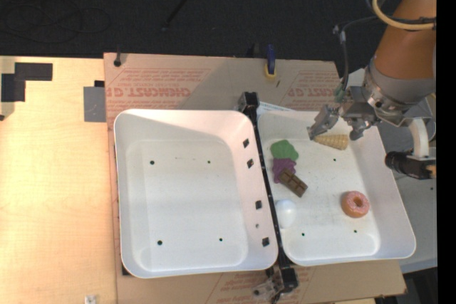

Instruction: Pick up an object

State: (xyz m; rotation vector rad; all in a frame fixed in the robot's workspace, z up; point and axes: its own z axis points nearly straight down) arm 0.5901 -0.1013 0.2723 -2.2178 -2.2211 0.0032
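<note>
A: From the overhead camera, where does the arm sit?

B: It reaches in from the right, and the end effector [340,122] hangs over the far edge of the right bin [388,224]. Its two fingers are spread apart, one pointing left toward the bin's back rim, the other down-right. Nothing is between them.

A: What lies closest to it?

B: A cream-coloured cone [332,142] lies on its side just below the fingers, near the back wall of the right bin. Whether a fingertip touches it cannot be told from this angle.

A: And the other things?

B: A green lump [284,149] sits near the left wall of that bin, with a purple piece [284,167] touching it just in front, and a brown bar [293,184] angled beside the purple one. A white ball [285,210] rests against the left wall, nearer the camera. A pink doughnut [355,203] lies alone, well apart from the cluster, toward the right side.

A: Where is there room to move?

B: The middle of the right bin floor, between the cluster and the doughnut, is bare, as is its front strip. The left bin [135,153] shows a bare white floor with small dark holes. The two bins meet along a dark clipped seam [258,181].

A: And around the bins?

B: They rest on cardboard [164,85] on the table [50,189], whose pale wood stretches open to the left.
</note>
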